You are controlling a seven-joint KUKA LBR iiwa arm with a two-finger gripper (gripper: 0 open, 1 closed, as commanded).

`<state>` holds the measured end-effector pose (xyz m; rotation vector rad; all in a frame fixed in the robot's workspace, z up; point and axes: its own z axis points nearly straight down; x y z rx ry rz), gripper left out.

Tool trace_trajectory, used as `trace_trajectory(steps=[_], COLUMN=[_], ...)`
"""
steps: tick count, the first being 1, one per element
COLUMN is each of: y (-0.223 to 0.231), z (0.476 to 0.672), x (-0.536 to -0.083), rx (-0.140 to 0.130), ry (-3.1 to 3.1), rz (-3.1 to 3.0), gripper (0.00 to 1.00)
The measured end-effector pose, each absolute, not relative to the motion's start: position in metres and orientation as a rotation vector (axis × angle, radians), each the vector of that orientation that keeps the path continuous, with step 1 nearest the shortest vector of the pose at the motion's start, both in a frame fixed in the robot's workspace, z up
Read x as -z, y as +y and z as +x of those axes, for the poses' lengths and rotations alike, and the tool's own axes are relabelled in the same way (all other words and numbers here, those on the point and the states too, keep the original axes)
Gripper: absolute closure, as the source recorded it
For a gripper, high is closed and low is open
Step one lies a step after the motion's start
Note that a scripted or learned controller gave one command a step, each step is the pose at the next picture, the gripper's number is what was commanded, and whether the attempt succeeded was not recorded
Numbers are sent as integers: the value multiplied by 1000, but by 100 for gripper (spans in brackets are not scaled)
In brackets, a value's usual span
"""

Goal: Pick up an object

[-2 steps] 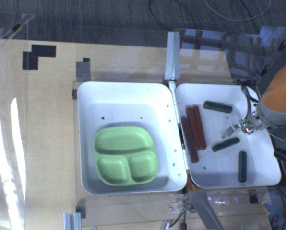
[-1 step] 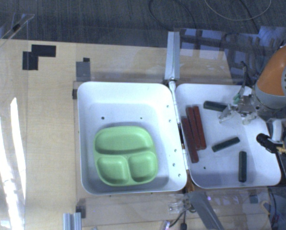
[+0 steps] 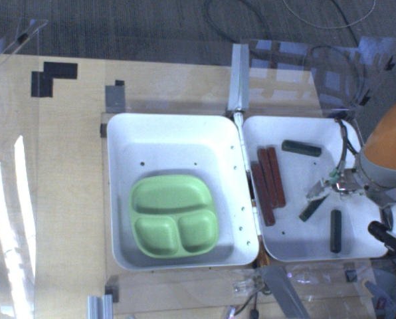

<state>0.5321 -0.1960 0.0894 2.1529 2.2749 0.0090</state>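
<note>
You see a dark marker (image 3: pixel 313 209) lying tilted in the right bin (image 3: pixel 297 246), gripper (image 3: pixel 323 190) just above it with fingers spread, nothing between them, two more markers (image 3: pixel 301 148) (image 3: pixel 335 230) nearby, brown sticks (image 3: pixel 268 182) left, green tray (image 3: pixel 174 214) in the left bin (image 3: pixel 171 128).

Two bins sit side by side on the counter (image 3: pixel 65 178). The gripper (image 3: pixel 319 193) is over the right bin (image 3: pixel 278 241). Just below the jaws, toward the camera, lies a short bar (image 3: pixel 335 230); well behind them lies another bar (image 3: pixel 301 149). Left of the jaws, two long sticks (image 3: pixel 269 181) lie together. Further left – in the left bin (image 3: pixel 118 145) – rests a divided tray (image 3: pixel 174 214).
</note>
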Motion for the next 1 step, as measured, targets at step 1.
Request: trace_trajectory(steps=[1], y=[-183], z=[552], x=[-90], rx=[-9], ry=[2361], rz=[2055], gripper=[0])
